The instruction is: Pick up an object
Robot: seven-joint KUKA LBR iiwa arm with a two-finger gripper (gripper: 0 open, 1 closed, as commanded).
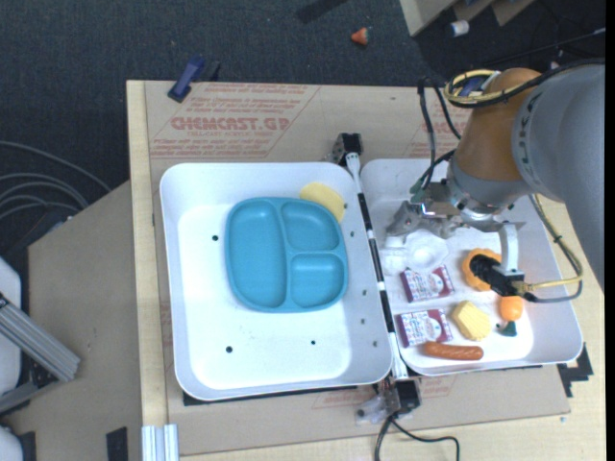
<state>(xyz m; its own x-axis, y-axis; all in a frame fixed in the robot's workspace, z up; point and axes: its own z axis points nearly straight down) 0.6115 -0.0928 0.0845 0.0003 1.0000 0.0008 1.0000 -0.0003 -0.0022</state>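
Claw is hanging over the right bin, above a clear cup; its state cannot be told. Sausage is lying near the front rim.

Left bin: white plastic, smooth, faintly glossy. Divided tray: blue plastic, matt. Bench top: brown paper-faced board, printed red, matt. Arm wrist band: orange, smooth, satin sheen. Sausage: glossy plastic look.
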